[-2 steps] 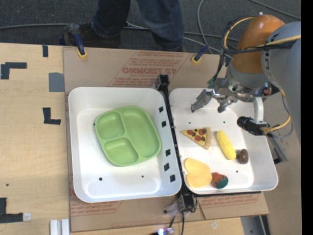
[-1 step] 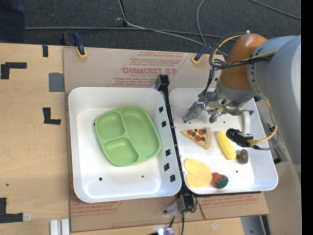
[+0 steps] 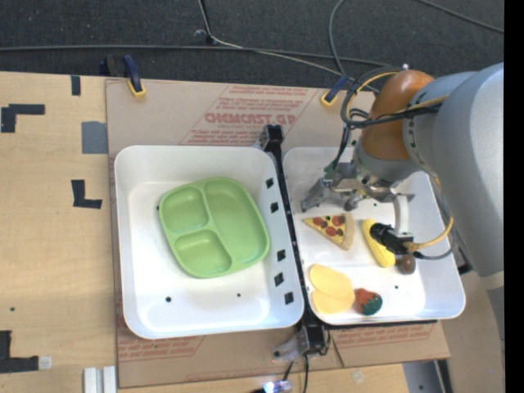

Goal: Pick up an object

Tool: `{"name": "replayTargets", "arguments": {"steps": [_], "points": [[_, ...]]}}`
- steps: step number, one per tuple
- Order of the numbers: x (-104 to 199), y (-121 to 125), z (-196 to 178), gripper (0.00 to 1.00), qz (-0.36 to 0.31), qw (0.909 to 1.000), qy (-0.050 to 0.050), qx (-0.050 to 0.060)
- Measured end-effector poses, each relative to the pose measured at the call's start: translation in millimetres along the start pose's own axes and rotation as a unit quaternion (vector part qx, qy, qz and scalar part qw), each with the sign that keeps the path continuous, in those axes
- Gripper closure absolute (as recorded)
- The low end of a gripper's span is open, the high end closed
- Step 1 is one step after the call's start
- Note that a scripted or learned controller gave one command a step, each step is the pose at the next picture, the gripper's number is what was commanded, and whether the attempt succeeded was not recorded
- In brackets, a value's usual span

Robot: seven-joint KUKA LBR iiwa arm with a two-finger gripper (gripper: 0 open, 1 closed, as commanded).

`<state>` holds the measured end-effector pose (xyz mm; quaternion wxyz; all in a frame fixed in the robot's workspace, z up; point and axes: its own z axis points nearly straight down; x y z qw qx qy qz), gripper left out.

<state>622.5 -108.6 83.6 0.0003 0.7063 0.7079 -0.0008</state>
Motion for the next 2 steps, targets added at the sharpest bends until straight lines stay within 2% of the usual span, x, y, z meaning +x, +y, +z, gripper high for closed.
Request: {"name": "replayTargets", "arguments": {"steps": [1,2], "points": [[0,1,-12,1.00,0.000,1.0000,-0.001,-0.001],[3,0,-55,1.00,0.000,1.0000,0.001,-0.001]]}}
